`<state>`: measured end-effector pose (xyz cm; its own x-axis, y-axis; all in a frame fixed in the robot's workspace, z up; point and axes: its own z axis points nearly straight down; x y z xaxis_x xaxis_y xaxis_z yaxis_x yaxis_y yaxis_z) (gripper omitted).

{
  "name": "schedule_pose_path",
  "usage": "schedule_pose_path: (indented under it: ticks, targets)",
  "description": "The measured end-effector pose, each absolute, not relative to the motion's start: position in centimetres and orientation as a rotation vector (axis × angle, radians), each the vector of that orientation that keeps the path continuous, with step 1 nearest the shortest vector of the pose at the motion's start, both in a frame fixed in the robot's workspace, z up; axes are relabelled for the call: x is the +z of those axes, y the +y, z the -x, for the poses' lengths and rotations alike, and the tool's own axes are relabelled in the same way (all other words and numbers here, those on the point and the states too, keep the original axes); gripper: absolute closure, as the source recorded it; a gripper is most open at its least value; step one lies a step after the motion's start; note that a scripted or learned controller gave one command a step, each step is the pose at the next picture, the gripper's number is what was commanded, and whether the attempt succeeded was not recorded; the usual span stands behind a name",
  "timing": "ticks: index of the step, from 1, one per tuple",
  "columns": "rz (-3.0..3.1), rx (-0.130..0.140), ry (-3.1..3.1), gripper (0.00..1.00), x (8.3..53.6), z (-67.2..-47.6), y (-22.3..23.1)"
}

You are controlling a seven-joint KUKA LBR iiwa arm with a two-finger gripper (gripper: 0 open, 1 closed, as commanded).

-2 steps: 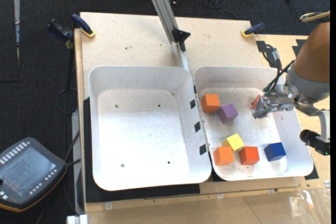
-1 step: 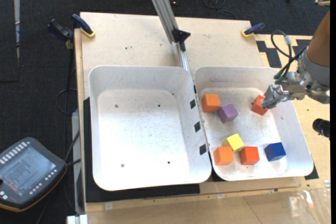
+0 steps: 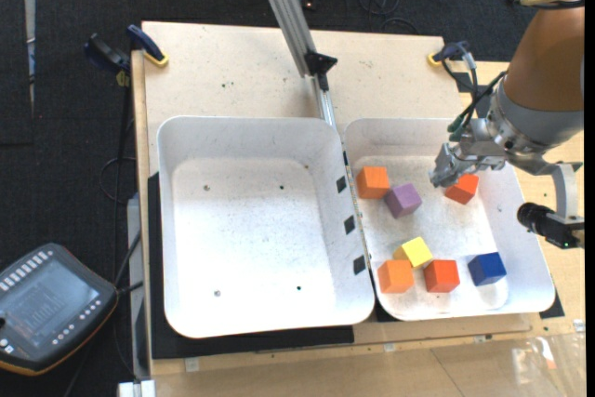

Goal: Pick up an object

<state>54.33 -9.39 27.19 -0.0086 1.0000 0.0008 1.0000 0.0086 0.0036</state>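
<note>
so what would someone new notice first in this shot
Probably the big grey and orange robot arm reaching in from the right, its claw low over the right white plastic bin, right beside a small red-orange cube. Then the bright cubes there: orange, purple, yellow, blue.

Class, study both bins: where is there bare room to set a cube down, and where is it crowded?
The left bin offers a bare floor from wall to wall. The right bin is crowded: the purple cube, yellow cube and blue cube leave only a patch along its back wall.
</note>
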Motion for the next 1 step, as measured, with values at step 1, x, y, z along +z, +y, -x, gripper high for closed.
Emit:
schedule_pose_path:
  ticks: [1]
  targets:
    - [-2.212, 0.002, 2.232, 1.0, 26.63, -54.68, -3.22]
